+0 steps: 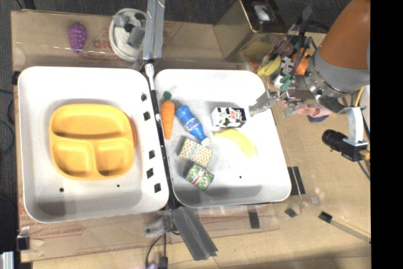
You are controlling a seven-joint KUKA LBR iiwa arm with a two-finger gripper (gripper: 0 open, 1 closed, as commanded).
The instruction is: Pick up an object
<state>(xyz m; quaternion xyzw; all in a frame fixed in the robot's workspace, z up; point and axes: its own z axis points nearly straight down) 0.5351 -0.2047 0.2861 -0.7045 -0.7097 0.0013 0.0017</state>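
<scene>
Pick-up not yet begun: the grey two-finger gripper, whose jaw opening cannot be told, hovers at the right white plastic bin's upper-right rim beside the untouched black-and-white cow-patterned carton lying inside.

Two shallow white bins sit side by side on the bench. The left bin holds a yellow compartment tray. The right bin holds a toy carrot near its left wall, a blue bottle just beside the carrot, a black-and-white carton, a yellow banana, a checkered box and a green packet (nearest the front). The gripper is at the right bin's far right corner, near the carton and apart from it. Purple toy grapes lie beyond the left bin.
</scene>
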